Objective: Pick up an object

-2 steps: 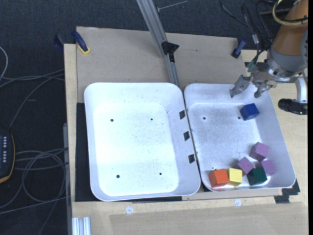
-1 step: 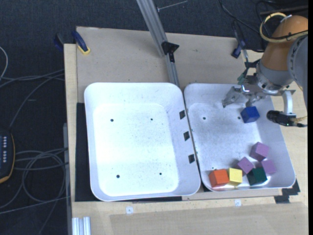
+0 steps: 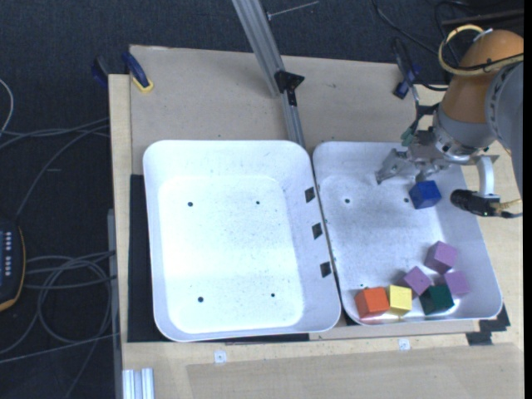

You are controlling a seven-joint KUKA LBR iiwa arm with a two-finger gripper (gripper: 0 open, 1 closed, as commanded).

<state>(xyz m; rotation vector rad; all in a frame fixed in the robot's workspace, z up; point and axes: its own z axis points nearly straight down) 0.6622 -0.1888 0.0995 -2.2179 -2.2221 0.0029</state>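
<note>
My gripper (image 3: 410, 169) hangs over the back of the right bin (image 3: 357, 223), its grey fingers spread apart and nothing visible between them. A blue cube (image 3: 425, 194) lies just in front of the gripper, slightly to its right, on the bin floor. In the bin's front right corner sit an orange cube (image 3: 373, 301), a yellow cube (image 3: 401, 298), a green cube (image 3: 435, 300) and three purple blocks (image 3: 442, 256).
The left bin (image 3: 154, 223) stands beside the right one, joined by black clips (image 3: 317, 229). A slanted metal pole (image 3: 266, 48) crosses the bench behind the bins. Cables lie on the dark floor at the left.
</note>
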